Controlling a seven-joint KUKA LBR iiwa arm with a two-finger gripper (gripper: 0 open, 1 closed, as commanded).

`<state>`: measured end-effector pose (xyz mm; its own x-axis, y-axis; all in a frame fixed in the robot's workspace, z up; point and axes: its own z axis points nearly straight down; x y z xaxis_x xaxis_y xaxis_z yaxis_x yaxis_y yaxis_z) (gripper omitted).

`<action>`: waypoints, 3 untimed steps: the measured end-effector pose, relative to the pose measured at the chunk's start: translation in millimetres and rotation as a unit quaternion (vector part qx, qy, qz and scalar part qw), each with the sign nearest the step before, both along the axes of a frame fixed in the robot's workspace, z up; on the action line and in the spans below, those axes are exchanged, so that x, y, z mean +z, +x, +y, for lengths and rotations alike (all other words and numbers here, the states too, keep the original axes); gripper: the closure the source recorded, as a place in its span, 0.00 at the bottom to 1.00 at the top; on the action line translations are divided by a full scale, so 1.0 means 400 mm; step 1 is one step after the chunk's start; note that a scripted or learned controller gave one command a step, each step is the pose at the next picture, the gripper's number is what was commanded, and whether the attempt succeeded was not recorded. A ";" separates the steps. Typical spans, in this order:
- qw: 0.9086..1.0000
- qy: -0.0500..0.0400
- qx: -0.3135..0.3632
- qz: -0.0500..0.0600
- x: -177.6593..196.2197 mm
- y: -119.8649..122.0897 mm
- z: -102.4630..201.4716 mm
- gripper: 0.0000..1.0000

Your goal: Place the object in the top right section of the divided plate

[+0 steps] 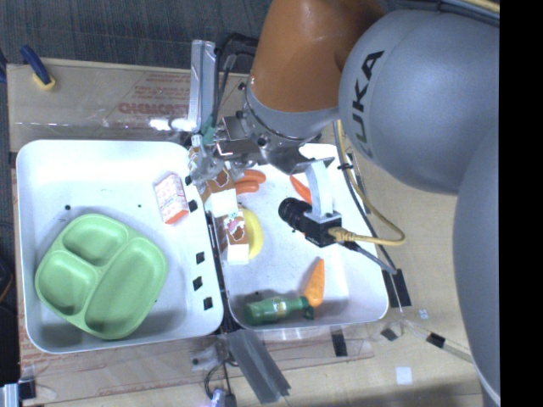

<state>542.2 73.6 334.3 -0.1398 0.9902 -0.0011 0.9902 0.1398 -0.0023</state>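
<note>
Leftmost, divided plate (pixel 100 274): green, in the left bin (pixel 34 168), near-left.
Small carton (pixel 171 198): left bin, right of plate.
Gripper (pixel 222 161): over the bins' shared wall; finger state cannot tell.
Arm (pixel 399 83): reaches from right, bent down.

The divided plate (pixel 100 274) and a small carton (pixel 171 199) lie in the left bin (pixel 34 164); a bottle (pixel 277 309) and carrot (pixel 315 281) lie in the right bin (pixel 369 299).
</note>
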 end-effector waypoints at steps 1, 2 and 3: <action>0.993 0.000 -0.119 0.002 -0.081 -0.125 -0.121 1.00; 0.999 0.001 0.049 -0.001 0.132 -0.161 -0.049 1.00; 1.000 0.000 -0.004 0.000 0.029 -0.164 -0.123 1.00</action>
